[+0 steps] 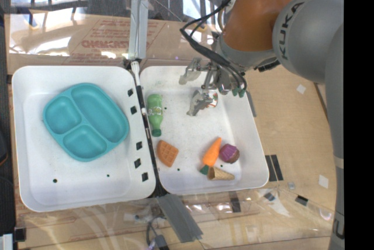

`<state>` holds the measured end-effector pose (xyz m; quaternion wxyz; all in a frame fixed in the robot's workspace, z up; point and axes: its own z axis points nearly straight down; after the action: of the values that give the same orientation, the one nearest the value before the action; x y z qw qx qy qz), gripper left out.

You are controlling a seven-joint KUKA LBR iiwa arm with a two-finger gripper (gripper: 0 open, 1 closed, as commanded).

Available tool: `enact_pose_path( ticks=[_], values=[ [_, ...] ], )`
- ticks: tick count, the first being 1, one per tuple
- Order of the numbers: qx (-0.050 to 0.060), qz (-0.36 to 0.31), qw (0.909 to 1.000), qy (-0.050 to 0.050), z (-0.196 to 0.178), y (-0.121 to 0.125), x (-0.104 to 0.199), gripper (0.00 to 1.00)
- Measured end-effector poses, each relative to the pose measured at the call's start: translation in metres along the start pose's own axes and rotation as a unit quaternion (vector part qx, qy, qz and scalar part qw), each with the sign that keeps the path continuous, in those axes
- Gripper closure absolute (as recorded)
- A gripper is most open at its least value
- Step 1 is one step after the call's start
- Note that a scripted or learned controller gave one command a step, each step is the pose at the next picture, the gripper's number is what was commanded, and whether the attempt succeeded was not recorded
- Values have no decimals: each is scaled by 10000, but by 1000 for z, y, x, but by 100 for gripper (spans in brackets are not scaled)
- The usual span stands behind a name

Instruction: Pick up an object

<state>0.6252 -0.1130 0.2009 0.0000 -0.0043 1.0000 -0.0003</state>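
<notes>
Toys lie scattered in the right bin [257,149]: a green bottle [155,114] against the left wall, a waffle piece [167,153] just below it, and a tight cluster of carrot [212,152], purple plum-like piece [229,153] and ice-cream cone [220,173] near the front right corner. All look like small play food, judged light, stiff and smooth, so liable to slip from a pinch. The bottle seems the easiest to take, across its narrow body, though the wall crowds one side; the waffle lies flat and offers little edge; the clustered three touch or nearly touch, leaving scant room for fingers between them. The gripper [201,104] hangs over the bin's upper middle, above bare floor, with nothing between its fingers; whether they are spread or pressed together cannot be told. Open floor surrounds it, well apart from every toy. The left bin [23,126] carries a teal divided plate [86,120].
</notes>
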Motion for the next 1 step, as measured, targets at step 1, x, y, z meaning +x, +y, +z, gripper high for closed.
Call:
enact_pose_path(
  ticks=[1],
  values=[
    [-3, 176, 9998, 0, 109, -4, 11, 0]
  ],
)
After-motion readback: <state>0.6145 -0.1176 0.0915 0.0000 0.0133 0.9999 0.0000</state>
